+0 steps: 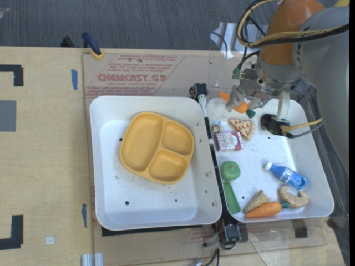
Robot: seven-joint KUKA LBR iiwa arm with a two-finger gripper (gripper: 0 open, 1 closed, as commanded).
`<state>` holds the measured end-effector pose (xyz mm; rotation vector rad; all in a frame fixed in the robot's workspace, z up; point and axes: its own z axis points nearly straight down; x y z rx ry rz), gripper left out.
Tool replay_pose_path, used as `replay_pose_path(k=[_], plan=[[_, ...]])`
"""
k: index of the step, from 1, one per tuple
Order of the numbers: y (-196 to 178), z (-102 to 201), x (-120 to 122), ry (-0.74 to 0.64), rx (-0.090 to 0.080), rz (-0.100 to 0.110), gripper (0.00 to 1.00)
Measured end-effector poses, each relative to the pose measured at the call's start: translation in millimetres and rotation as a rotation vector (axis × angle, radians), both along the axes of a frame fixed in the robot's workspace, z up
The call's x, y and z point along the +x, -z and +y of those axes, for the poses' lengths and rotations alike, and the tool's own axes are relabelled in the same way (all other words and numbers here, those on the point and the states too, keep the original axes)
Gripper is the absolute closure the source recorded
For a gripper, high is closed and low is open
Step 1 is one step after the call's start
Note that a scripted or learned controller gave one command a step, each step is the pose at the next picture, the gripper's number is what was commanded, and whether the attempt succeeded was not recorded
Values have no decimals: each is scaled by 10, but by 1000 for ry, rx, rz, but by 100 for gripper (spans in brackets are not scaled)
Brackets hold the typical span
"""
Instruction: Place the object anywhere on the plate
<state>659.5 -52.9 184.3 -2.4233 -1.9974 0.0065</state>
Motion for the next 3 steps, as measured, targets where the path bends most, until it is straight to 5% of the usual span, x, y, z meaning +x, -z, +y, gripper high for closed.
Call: replay_pose_path(k=[1, 2, 3], plan=[[-476, 745, -323, 106, 4, -4, 100], [-290, 1207, -551, -15, 3, 2, 100], [-295, 1196, -548, -14, 2, 1, 0]])
